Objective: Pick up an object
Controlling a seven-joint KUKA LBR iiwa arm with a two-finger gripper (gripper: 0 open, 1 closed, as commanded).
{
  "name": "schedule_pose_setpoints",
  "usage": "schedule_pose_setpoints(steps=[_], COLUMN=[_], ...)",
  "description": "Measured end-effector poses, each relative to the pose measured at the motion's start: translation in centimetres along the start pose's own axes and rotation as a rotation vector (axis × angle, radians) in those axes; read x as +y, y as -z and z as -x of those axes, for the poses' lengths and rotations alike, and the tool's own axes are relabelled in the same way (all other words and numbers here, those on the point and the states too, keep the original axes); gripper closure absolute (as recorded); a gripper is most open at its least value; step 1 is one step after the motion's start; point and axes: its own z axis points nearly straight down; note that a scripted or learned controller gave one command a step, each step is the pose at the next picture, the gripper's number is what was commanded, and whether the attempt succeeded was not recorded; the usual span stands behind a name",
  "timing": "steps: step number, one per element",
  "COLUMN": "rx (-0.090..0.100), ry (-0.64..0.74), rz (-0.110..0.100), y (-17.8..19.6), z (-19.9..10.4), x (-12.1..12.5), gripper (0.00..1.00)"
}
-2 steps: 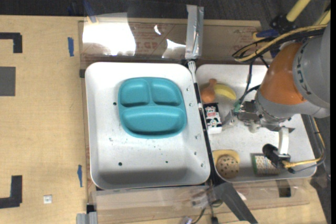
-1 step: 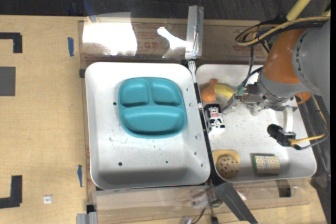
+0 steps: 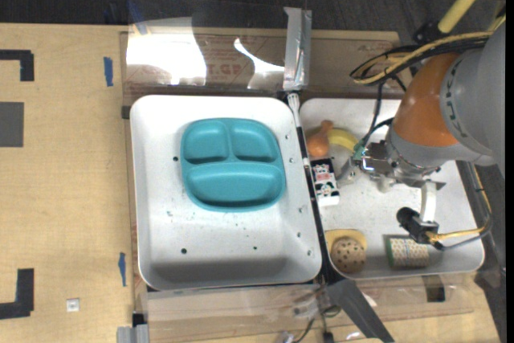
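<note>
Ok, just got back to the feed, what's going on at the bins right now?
The grey arm reaches in over the right bin, with its tool low near the bin's back left part, close to an orange and yellow toy and a small black and white box. I can't tell whether it holds anything. A tan perforated ball and a speckled cylinder lie along the near edge. The left bin holds a teal divided plate.
</note>
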Motion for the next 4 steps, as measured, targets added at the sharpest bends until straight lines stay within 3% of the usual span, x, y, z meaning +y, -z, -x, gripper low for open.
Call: schedule_pose_setpoints(steps=[1, 2, 3, 4], rx=[0.003, 0.005, 0.006, 0.006], ry=[-0.123, 0.118, 0.273, 0.38], rz=[-0.015, -0.005, -0.016, -0.004], y=[-0.4, 9.8, 0.2, 4.9], z=[0.9, -5.6, 1.2, -1.0], x=[8.3, 9.4, 10.9, 10.2], gripper=[0.0, 0.0, 0.0, 0.0])
